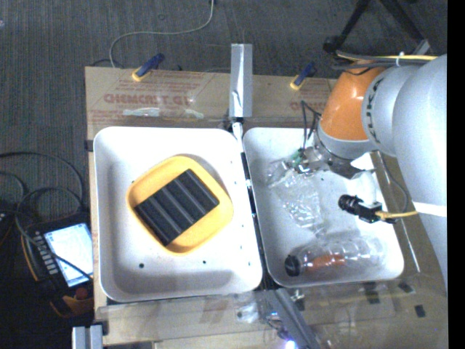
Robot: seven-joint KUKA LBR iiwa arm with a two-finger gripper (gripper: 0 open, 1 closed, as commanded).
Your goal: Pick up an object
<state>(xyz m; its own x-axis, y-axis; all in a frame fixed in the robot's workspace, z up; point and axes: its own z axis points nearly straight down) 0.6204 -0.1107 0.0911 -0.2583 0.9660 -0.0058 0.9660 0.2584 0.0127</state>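
A yellow pad with a black ribbed top [180,202] lies tilted in the left bin [116,151]. In the right bin [392,264], a clear plastic bottle with a dark cap [330,259] lies on its side near the front wall. A crumpled clear plastic piece [294,187] sits in the middle toward the back. The arm's orange band [349,111] hangs over the right bin's back right. My gripper [308,158] points down at the upper edge of the crumpled plastic, and the wrist hides most of it.
A grey post [240,82] stands at the back between the two bins. Blue and yellow clamps [147,66] hold the cardboard backing. A black cable fitting [356,205] juts from the arm over the right bin.
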